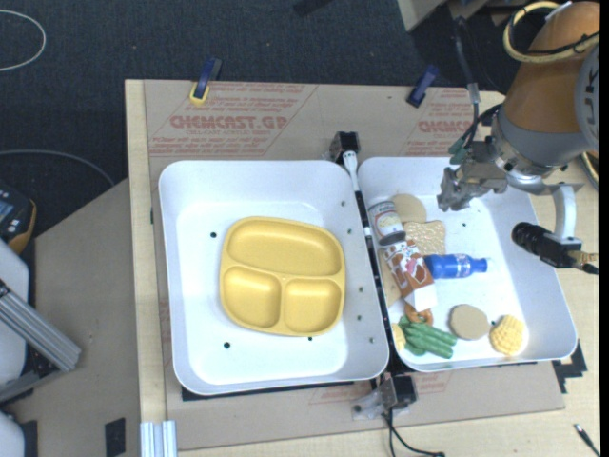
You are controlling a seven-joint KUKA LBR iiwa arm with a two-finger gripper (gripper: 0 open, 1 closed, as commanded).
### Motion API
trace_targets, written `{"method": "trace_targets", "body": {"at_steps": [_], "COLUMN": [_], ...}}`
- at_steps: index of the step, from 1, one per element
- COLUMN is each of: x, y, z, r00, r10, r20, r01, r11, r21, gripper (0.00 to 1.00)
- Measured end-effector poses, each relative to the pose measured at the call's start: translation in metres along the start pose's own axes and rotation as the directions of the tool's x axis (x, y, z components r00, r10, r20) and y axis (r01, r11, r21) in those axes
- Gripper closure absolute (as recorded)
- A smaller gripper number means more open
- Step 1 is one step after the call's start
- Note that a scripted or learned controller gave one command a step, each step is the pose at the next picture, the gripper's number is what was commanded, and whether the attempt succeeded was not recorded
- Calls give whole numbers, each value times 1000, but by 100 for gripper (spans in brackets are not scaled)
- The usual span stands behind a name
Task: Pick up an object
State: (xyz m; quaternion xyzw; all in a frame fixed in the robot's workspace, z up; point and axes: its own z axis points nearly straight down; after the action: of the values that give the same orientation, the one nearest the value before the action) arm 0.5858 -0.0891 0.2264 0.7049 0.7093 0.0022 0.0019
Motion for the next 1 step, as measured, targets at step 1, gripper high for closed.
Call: {"method": "trace_targets", "body": {"at_steps": [1], "x": [43], "y": [24], "z": [-5], "r00": [1000], "r10": [0], "r20": [0], "r01": [0], "r11": [1000], "r21": [0], "gripper": [100]}}
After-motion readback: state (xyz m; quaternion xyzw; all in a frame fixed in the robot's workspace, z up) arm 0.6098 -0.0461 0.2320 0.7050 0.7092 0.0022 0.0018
